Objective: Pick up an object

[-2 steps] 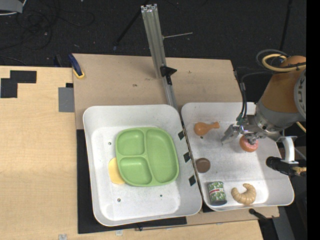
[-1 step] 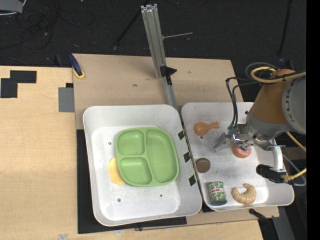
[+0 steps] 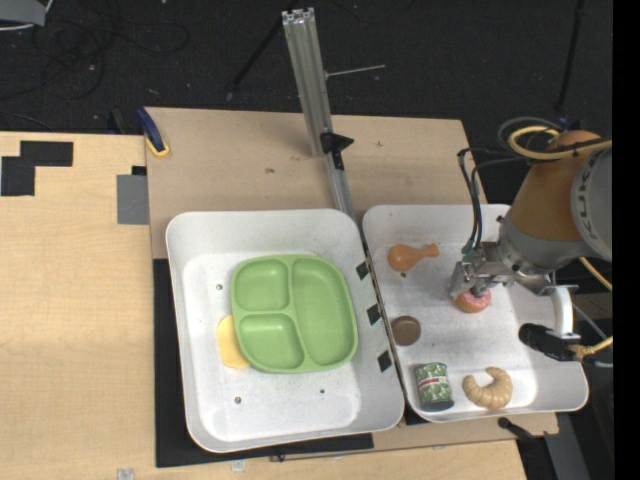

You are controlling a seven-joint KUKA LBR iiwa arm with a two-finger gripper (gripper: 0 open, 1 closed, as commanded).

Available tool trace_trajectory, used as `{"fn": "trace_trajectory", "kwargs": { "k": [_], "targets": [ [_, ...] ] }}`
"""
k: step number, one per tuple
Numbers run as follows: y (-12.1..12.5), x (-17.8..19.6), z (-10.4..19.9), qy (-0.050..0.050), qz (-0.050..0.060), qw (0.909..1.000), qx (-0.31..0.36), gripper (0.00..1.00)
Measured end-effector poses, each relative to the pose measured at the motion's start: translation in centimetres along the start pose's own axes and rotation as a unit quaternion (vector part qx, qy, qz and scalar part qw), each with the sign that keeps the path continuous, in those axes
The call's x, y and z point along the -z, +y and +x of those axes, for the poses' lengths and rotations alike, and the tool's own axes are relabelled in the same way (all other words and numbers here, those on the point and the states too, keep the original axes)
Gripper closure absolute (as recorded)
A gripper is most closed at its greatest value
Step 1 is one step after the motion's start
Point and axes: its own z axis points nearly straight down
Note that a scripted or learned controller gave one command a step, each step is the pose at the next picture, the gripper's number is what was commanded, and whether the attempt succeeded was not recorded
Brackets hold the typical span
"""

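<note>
Nearest the frame's bottom, in the right bin (image 3: pixel 560 393), a croissant (image 3: pixel 489 387) and a green can (image 3: pixel 433 385) are lying side by side, with a brown puck (image 3: pixel 405 330) just above them. Further up at right of centre, the gripper (image 3: pixel 478 280) is sitting directly over a pink object (image 3: pixel 474 300); whether the claw is wide or narrow, I cannot tell. That rounded piece could be squirting sideways if pinched off-centre. Beyond it, an orange drumstick (image 3: pixel 411 256) is resting near the bin's top.
</note>
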Motion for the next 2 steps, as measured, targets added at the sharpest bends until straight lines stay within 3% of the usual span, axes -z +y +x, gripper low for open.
{"fn": "trace_trajectory", "kwargs": {
  "k": [2],
  "targets": [
    [-0.1, 9.7, -0.8, 0.001, 0.0, 1.0, 0.002, 1.0]
  ]
}}
